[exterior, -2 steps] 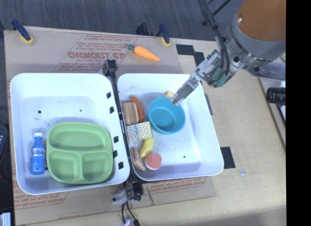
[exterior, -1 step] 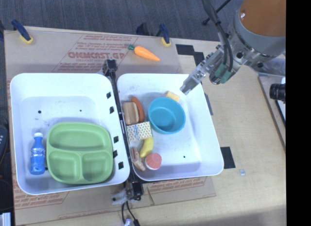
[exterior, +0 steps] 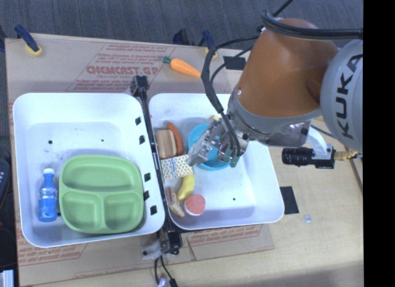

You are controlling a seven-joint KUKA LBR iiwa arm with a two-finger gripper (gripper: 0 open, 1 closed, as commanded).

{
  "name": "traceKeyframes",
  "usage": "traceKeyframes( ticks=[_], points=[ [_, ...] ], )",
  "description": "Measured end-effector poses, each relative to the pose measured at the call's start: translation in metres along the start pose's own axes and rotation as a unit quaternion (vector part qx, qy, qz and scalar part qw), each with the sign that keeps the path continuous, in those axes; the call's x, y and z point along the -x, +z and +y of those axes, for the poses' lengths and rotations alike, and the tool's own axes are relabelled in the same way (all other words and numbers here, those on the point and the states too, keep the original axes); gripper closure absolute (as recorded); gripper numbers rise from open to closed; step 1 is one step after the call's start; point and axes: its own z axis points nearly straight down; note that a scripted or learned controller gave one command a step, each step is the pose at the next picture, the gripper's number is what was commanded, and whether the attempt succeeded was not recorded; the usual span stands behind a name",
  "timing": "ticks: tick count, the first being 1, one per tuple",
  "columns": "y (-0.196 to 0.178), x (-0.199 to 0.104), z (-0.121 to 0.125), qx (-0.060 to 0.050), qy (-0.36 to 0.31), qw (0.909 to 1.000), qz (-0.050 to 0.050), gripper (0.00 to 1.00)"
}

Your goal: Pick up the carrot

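The orange carrot (exterior: pixel 184 66) with a green top lies on the cardboard behind the right bin (exterior: pixel 262 202), outside both bins. My gripper (exterior: pixel 213 150) hangs inside the right bin, well in front of the carrot, over a blue cup (exterior: pixel 203 139). The big orange and grey wrist covers the bin's back right part. I see nothing held between the fingers.
In the right bin lie a hot dog bun (exterior: pixel 168 142), a patterned block (exterior: pixel 176 166), a banana (exterior: pixel 186 186) and a red-topped round piece (exterior: pixel 195 204). The left bin (exterior: pixel 37 110) holds a green divided plate (exterior: pixel 102 194) and a small blue bottle (exterior: pixel 47 194).
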Motion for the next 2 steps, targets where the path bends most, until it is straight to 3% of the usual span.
traceKeyframes(
  ticks=[1, 2],
  points=[
    [0.105, -0.034, 0.056, 0.000, 0.077, 0.9970, 0.002, 1.00],
    [0.076, -0.077, 0.119, 0.002, 0.087, 0.9962, -0.002, 1.00]
  ],
)
